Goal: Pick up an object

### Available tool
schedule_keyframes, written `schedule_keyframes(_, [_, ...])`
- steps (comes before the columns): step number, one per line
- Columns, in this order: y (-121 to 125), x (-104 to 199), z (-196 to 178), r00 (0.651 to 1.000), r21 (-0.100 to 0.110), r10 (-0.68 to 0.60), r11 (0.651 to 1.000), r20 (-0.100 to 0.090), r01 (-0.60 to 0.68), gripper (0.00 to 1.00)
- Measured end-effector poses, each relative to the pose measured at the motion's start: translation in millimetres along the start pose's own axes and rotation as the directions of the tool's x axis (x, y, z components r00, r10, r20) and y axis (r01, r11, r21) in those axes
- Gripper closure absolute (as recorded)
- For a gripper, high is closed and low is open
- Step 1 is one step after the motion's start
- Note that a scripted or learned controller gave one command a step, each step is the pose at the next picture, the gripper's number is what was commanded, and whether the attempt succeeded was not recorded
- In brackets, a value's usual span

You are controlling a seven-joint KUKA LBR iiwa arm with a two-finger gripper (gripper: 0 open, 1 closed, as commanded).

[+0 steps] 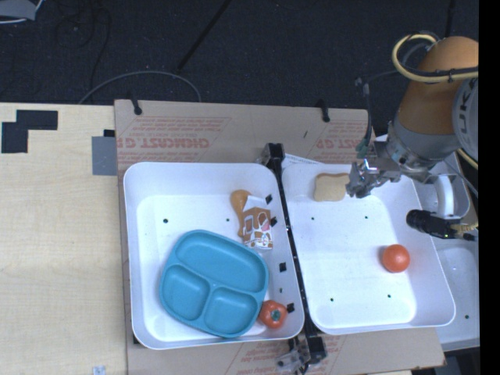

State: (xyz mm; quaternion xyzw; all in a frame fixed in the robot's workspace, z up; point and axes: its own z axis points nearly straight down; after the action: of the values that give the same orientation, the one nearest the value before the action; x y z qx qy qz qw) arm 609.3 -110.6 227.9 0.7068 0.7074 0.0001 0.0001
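Left bin (148,209): tray (212,283), tomato (273,314), carton (257,229).
Right bin (437,307): orange ball (396,258) mid-floor, untouched.
Bread (330,187): far edge, just beside gripper (361,182).
Gripper: grip cannot be told.
Progress: nothing lifted; pick remains.

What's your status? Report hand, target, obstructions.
Hand low at right bin far edge, beside tan bread piece. No object seen between its fingers. Orange ball sits apart, nearer.

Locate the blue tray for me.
The blue tray lies in the left bin, toward its near edge, with a tomato at its lower right corner.
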Motion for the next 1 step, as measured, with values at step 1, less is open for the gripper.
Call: schedule_keyframes(1, [-9.2, 48.7, -9.4, 1.0, 0.004, -0.003, 1.0, -0.002, 0.003, 1.0])
